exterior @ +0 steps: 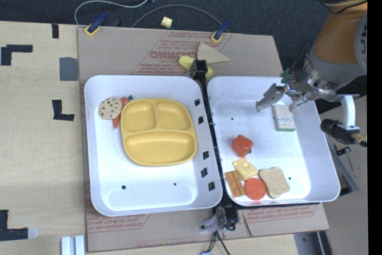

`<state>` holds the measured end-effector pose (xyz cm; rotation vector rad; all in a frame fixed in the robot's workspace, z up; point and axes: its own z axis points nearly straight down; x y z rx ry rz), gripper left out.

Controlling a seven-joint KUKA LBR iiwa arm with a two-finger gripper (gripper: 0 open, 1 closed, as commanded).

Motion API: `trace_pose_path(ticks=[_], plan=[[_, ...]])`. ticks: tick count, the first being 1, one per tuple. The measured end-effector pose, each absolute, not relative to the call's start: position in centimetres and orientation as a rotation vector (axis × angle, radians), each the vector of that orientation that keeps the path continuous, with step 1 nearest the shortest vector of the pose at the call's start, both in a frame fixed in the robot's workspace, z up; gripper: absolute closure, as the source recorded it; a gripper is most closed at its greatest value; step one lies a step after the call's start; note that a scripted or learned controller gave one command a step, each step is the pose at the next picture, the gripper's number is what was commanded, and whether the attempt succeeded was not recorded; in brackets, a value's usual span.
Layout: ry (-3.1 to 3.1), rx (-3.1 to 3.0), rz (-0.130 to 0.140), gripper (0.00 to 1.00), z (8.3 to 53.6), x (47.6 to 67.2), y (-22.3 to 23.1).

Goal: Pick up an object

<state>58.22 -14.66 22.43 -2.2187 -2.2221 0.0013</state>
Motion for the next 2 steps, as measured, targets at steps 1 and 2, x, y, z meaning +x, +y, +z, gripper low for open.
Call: trace_pose_path(ticks=[1,2], plan=[[-2.225,-2.222,0.001,0.0,8.0,54.1,-10.0],[-2.224,-2.227,-0.004,1.0,9.7,54.4,-10.2]])
